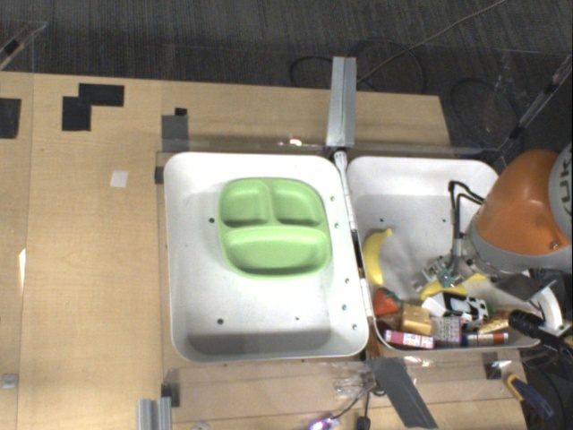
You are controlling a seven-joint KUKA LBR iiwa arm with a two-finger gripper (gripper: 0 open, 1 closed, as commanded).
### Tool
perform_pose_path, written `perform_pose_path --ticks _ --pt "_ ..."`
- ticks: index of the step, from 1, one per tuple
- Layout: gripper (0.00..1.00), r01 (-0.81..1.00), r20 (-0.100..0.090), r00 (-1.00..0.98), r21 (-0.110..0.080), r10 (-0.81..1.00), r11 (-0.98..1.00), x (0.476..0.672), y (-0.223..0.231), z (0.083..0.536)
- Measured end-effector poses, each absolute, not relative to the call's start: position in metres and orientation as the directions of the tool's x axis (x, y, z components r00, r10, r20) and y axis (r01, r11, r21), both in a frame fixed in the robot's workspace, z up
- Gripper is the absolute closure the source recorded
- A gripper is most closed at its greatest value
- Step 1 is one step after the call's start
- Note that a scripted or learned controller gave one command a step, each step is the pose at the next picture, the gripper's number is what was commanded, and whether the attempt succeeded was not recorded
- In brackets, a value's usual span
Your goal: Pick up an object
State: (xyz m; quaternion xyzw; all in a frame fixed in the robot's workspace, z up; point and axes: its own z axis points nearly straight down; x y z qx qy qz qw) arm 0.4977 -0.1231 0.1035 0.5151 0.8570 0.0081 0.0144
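Clutter (439, 322) crowded the right bin (403, 186) at five o'clock, where the gripper (445, 276) hung by the banana (373, 254), its grip unreadable, so a neighbour could likely deflect the pick.

- No word, brand or number can be read anywhere on the bench.
- The small boxes and packets (436, 327) heaped at the near edge of the right bin (407, 195) carry printed labels in red, pink, black and white, but the print is too small and blurred to make out.
- The black squares (89, 106) on the wooden bench top (81, 267) at the upper left are plain shapes, without letters.
- The green divided plate (272, 225) in the left bin (192, 240) bears no marking.
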Motion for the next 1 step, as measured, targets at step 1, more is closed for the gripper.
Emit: perform_pose_path --ticks 1 --pt "1.00 0.879 -0.001 -0.477 0.003 0.879 0.477 0.4900 -0.0627 0.1849"
